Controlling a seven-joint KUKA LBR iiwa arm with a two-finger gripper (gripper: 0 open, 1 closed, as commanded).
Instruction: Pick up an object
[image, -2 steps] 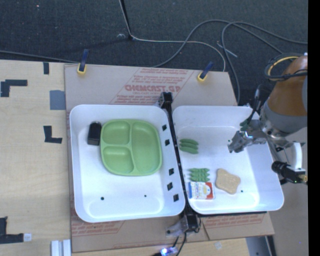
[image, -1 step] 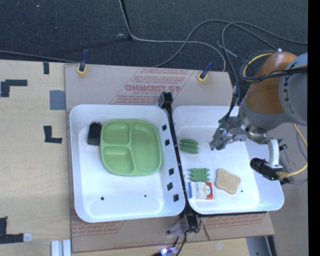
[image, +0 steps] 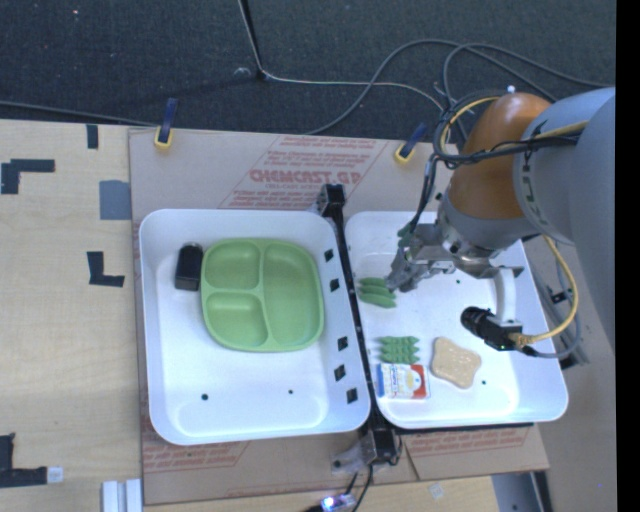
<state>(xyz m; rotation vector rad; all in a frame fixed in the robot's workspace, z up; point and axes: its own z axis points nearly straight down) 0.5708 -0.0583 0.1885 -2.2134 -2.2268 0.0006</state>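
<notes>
The gripper (image: 405, 277) hangs low at the frame's centre-right, in the right bin (image: 540, 400), its tip just beside the green pod (image: 377, 293), seemingly lined up to grab it; its state I cannot tell.

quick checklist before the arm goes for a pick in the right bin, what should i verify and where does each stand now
1. End effector over the right bin: ok.
2. A target close by: ok, the green pod piece lies just beside its tip.
3. Anything already held: cannot tell.
4. Target free of neighbours: ok, the green bean bundle, small carton and bread slice lie apart from it.
5. Room on the wall side: not ok, the pod piece lies against the divider.
</notes>
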